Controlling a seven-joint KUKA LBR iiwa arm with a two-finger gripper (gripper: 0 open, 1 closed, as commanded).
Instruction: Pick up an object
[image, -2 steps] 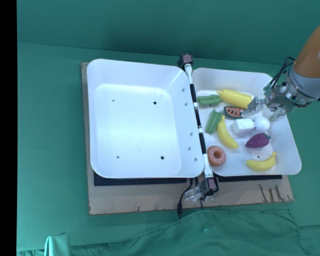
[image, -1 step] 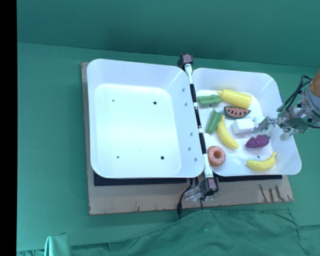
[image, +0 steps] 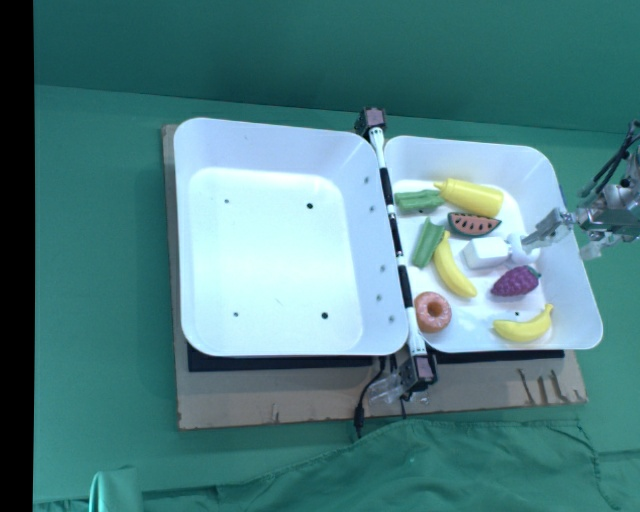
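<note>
Pincer (image: 530, 238) at right of frame, over the right bin (image: 570, 200), just beside the white block (image: 486, 252); released or clenched, cannot tell. Risk: crowded toys, tip may nudge the grapes (image: 515, 281) or slide off the block. Count: two bananas (image: 454, 268), two green vegetables (image: 418, 200), one mustard bottle (image: 470, 196), watermelon slice (image: 473, 223), donut (image: 433, 312).

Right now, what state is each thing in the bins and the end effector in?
end effector: above right bin, nothing visibly held
yellow bottle: lying on side
watermelon slice: lying flat
white block: lying flat, beside end effector
grapes: lying free
doughnut: lying flat
left bin: level
</note>
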